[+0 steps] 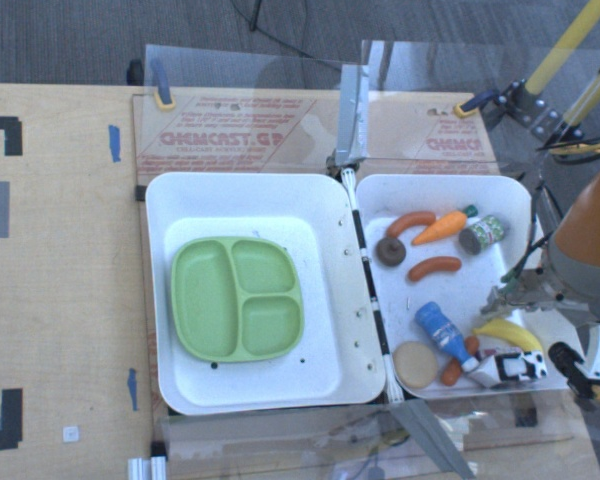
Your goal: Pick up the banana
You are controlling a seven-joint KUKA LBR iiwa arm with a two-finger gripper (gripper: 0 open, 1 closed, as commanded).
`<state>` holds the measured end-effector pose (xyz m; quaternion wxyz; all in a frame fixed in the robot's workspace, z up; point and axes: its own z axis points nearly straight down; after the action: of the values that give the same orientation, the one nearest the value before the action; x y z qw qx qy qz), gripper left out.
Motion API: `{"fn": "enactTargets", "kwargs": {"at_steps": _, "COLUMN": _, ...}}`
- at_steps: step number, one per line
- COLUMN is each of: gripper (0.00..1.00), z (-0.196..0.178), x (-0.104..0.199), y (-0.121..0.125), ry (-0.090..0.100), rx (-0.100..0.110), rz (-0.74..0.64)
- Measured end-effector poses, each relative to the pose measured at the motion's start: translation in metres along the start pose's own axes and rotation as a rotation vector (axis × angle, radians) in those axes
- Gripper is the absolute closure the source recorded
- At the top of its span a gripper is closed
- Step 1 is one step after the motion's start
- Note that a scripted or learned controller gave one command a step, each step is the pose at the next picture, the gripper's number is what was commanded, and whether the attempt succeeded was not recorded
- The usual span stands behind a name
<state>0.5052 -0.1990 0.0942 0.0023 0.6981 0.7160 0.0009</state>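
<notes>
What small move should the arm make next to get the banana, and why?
Probably shift the gripper slightly toward the bin's near edge and descend. The banana lies loose in the right bin, just below the gripper in the camera view, close to a blue bottle, so a centred descent seems safest.

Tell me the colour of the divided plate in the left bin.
The divided plate is light green, seen clearly in the camera view.

You'll find the banana (512, 334), yellow and gently curved, lying flat on the right bin's floor near its front right corner, its ends pointing left and right.
</notes>
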Motion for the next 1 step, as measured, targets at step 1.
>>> {"fn": "enactTargets", "kwargs": {"at_steps": 1, "gripper": 1.0, "z": 0.0038, "x": 0.0438, "y": -0.022, "ry": 0.004, "rx": 0.01, "rz": 0.196}}
